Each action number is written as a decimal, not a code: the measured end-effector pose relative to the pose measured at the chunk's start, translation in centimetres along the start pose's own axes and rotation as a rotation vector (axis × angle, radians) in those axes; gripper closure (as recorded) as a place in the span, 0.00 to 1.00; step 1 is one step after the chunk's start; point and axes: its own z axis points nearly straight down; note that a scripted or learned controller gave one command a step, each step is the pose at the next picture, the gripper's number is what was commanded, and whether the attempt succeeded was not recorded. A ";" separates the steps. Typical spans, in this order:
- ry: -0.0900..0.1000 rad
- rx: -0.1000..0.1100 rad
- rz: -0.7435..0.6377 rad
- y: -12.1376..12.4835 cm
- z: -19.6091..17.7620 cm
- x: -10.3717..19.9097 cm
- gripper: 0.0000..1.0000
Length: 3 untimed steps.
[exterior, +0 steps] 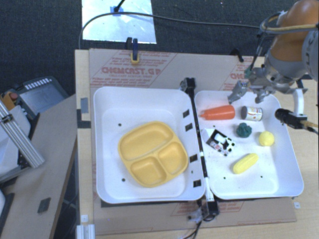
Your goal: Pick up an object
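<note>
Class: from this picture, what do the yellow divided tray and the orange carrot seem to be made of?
Yellow divided tray: probably moulded plastic, judging by its even colour, soft sheen and rounded compartments. Orange carrot: likely a plastic toy, being smooth, uniformly orange and slightly glossy.

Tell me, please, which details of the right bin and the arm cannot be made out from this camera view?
- Gripper: its fingers blur together above the bin's far rim, so open or shut is unclear.
- Small can: label print too small to read.
- Black-and-white item: too small and busy to identify.
- Arm: cut off by the picture's right edge.
- Dark green object: shape detail blurred.
</note>
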 end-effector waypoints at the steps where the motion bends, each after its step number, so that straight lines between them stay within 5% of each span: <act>1: -0.002 -0.012 -0.002 0.2 -0.7 0.0 0.00; 3: -0.001 -0.008 -0.001 0.1 7.8 0.3 0.00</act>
